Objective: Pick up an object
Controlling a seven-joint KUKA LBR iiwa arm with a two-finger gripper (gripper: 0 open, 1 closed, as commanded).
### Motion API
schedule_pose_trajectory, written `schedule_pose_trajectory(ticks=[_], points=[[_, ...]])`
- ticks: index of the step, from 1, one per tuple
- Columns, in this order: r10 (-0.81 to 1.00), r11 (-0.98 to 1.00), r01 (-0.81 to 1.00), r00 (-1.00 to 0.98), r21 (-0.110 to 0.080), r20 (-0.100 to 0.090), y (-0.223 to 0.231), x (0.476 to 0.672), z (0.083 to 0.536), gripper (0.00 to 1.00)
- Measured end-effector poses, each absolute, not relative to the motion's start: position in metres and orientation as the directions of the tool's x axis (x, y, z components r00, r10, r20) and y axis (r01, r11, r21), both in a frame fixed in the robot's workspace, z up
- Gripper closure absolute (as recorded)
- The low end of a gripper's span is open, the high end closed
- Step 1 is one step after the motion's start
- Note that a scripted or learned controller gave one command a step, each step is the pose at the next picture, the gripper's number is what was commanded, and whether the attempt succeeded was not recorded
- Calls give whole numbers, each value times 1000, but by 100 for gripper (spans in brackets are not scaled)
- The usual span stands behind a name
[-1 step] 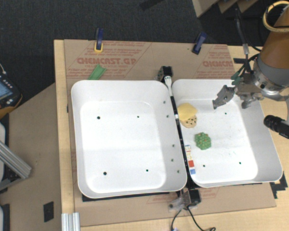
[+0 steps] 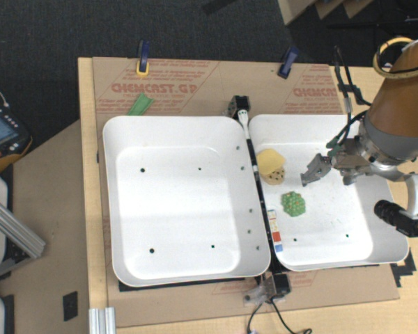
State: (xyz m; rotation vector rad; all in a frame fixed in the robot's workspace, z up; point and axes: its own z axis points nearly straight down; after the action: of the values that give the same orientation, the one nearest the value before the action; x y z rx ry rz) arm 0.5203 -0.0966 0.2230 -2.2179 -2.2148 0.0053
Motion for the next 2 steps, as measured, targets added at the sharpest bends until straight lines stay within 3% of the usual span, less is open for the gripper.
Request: schedule_pose_trajectory(ticks=[1, 2], points=[[1000, -1, 1000, 1, -10, 3, -93, 515, 145, 0], [1000, 1, 1000, -1, 2, -1, -94, 564, 81, 0]])
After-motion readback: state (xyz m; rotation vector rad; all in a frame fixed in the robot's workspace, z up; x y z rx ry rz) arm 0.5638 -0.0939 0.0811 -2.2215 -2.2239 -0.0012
